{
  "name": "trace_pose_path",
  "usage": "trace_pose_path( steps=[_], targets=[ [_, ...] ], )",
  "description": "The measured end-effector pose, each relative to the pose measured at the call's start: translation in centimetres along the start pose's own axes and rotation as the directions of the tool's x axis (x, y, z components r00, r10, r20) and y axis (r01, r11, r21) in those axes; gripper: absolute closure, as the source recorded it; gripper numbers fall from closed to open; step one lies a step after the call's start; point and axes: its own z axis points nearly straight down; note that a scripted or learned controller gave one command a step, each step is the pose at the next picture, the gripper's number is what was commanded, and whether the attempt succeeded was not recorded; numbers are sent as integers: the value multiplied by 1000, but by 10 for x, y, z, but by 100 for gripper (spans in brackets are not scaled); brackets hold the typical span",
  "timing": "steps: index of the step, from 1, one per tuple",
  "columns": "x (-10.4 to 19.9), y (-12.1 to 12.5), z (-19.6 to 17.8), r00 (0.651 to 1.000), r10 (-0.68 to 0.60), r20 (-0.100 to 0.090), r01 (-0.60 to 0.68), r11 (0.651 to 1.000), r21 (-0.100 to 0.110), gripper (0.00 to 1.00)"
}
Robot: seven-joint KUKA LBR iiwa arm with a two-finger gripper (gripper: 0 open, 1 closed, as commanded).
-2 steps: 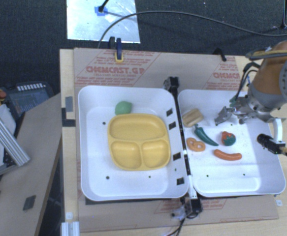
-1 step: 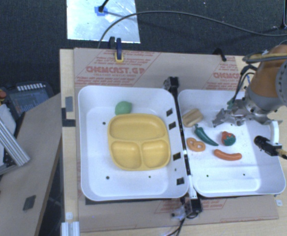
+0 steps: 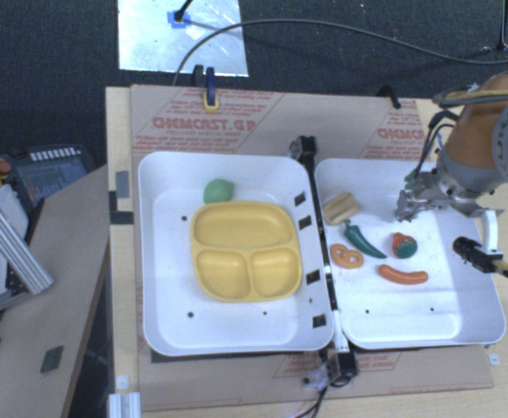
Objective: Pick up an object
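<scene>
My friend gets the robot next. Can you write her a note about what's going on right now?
Gripper: over the right bin, holding nothing I can see.
In that bin: tan block, green pepper, pretzel, red and green ball, sausage.
Left bin: yellow tray, green lump.
Done: nothing picked up.
Left: grab one object.

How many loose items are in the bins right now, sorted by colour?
Green: 2, a green lump and a green pepper
Orange or red: 3, a pretzel, a sausage, a red-and-green piece
Tan: 1, a block
Yellow: 1, a divided tray
Total: 7
</scene>
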Motion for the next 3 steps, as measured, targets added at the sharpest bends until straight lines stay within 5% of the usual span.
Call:
trace_pose_path(
  steps=[3],
  targets=[
    [-9, 7, -148, 1000, 2, 1, -2, 1000, -3, 100]
  ],
)
